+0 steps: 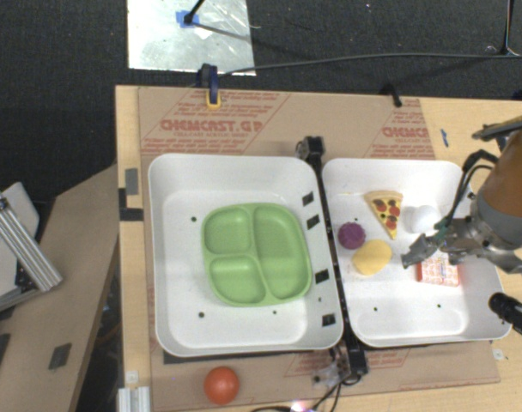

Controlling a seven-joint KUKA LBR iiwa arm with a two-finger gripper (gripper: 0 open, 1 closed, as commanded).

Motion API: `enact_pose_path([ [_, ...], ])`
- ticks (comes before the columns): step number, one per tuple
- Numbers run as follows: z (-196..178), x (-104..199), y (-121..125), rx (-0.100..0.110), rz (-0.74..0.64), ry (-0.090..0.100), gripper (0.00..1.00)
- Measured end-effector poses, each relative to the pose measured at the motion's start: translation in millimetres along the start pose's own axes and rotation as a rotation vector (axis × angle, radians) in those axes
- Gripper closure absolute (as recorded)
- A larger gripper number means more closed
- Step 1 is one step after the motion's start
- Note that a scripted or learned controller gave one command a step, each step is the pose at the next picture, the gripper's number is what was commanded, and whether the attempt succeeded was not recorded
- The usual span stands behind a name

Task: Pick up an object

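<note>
The right bin (415, 316) holds a toy pizza slice (385, 211), a purple ball (352, 235), a yellow lemon-like piece (373, 257), a small white object (420, 217) and a red-and-white packet (439, 273). My gripper (416, 252) reaches in from the right and hovers over this bin, just right of the yellow piece and at the packet's left edge. The white object lies just behind it. Nothing shows as held by it.
A green divided plate (256, 254) lies in the left bin (184, 187). An orange-red ball (221, 384) rests on the bench in front of the bins. A black divider with clips (325, 239) runs between the bins.
</note>
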State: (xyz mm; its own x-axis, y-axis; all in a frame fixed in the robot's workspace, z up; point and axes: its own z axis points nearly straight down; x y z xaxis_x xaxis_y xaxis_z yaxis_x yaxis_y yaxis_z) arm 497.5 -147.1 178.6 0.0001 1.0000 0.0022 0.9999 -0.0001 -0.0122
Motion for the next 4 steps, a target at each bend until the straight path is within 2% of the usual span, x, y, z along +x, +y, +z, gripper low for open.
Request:
enact_pose_path([
  [1,-6,0,3,-0.013,-0.003,-0.003,0.0],
  [2,51,-7,-2,-0.01,-0.001,-0.001,0.0],
  [3,92,-9,1,-0.021,0.001,-0.009,0.0],
  [4,77,-12,5,-0.03,0.002,-0.013,1.0],
])
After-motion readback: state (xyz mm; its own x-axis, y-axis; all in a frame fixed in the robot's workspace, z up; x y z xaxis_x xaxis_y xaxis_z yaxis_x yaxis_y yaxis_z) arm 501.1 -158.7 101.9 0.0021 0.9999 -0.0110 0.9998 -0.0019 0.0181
